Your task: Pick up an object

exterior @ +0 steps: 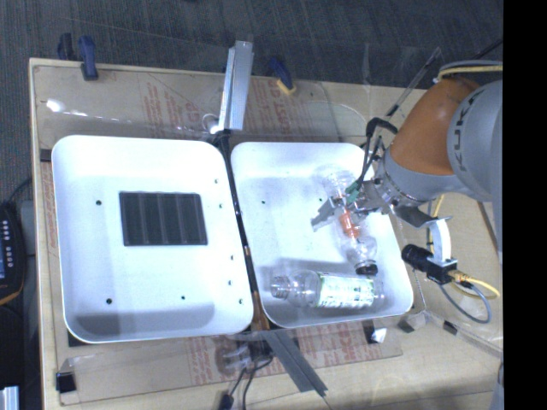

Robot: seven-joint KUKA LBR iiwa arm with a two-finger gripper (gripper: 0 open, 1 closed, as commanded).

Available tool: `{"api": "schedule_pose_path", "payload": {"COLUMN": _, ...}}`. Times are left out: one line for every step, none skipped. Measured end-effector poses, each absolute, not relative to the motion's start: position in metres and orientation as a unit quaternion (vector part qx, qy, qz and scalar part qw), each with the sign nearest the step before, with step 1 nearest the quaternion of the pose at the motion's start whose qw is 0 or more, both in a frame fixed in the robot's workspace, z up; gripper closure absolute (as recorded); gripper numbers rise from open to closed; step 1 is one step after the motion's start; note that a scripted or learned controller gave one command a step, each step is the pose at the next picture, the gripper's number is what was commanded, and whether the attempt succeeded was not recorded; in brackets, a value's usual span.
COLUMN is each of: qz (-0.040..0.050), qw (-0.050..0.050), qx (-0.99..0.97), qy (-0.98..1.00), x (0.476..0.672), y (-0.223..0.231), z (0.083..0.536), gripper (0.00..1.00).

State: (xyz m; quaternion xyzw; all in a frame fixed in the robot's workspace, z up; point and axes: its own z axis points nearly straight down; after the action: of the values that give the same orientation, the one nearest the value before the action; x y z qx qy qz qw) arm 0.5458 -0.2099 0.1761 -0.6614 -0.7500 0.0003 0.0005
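While the arm (444,139) leans in from the right of the frame, its pincer (342,205) sits low in the right bin (256,173), right over a small clear bottle with an orange band (352,227) near the frame's centre right. Whether the pincer is apart or clamped I cannot tell; metal and clear plastic blur together there. A larger clear bottle with a green label (329,290) lies on its side along that bin's lower wall, probably rolled to rest against it. At the left of the worktop (51,84), the left bin (77,178) carries a dark ribbed panel (162,218).
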Motion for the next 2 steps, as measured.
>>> {"api": "schedule_pose_path", "payload": {"qz": 0.0004, "qw": 0.001, "qx": -0.652, "qy": -0.758, "x": 0.5677, "y": -0.2103, "z": 0.1569, "gripper": 0.0}}
{"api": "schedule_pose_path", "payload": {"qz": 0.0004, "qw": 0.001, "qx": -0.652, "qy": -0.758, "x": 0.5677, "y": -0.2103, "z": 0.1569, "gripper": 0.0}}
